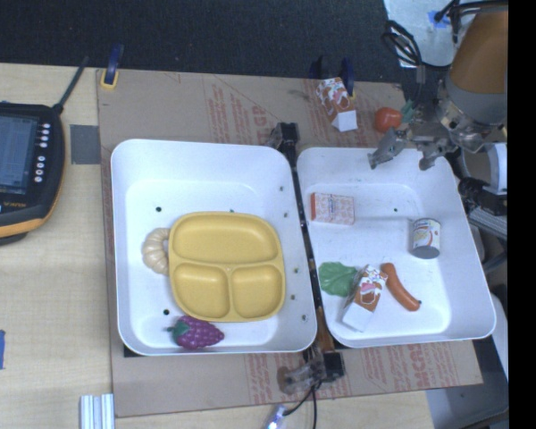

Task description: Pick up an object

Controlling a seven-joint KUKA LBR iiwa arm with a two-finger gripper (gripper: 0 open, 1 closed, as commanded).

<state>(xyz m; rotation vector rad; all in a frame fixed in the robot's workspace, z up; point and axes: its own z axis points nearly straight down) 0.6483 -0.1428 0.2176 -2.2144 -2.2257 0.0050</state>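
From above, the arm (478, 52) is cut off at the right edge; its gripper (406, 150) hangs over the right bin's (447, 324) far rim, fingers apart, nothing between them. In that bin lie a small carton (332, 208), a can (424, 237), a green leaf (337, 278), a little milk carton (364, 295) and a sausage (400, 286). The left bin (134, 172) holds a yellow divided plate (225, 264) that partly hides a pale toy (155, 250), with grapes (196, 333) beside it. Cardboard (205, 105) covers the wooden worktop (45, 329).
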